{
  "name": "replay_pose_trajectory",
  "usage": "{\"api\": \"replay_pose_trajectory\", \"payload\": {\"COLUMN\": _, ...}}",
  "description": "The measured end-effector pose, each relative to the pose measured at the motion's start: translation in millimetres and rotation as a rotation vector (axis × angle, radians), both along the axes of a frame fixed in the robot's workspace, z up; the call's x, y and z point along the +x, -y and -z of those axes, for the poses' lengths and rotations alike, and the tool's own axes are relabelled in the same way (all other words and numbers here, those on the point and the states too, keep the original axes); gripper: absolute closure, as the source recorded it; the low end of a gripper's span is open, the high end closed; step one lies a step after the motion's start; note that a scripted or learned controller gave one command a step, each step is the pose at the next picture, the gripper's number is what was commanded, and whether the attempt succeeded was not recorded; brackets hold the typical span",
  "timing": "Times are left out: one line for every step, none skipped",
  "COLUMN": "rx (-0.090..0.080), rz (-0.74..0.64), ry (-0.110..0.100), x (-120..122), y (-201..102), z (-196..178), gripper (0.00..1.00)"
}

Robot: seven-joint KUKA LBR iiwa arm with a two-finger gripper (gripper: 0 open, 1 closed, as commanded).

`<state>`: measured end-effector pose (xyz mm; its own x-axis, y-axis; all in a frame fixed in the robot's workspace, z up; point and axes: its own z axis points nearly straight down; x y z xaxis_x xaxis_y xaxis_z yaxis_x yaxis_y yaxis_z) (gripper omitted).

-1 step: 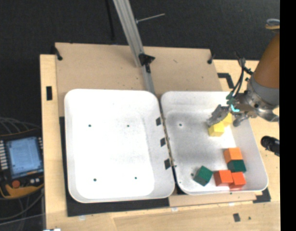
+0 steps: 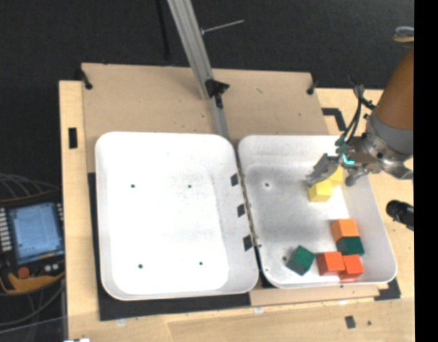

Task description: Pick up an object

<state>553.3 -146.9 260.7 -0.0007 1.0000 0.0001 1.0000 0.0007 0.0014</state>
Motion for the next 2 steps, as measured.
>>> {"api": "replay_pose_trajectory", "payload": {"rx": -0.001, "rz": 0.002, "ry": -0.006, "x": 4.9, "y": 4.8, "z": 60.8, "gripper": 0.00}}
{"api": "replay_pose_trajectory", "payload": {"rx": -0.001, "rz": 0.002, "ry": -0.006, "x": -0.5, "y": 9.4, "z": 104.7, "gripper": 0.00}}
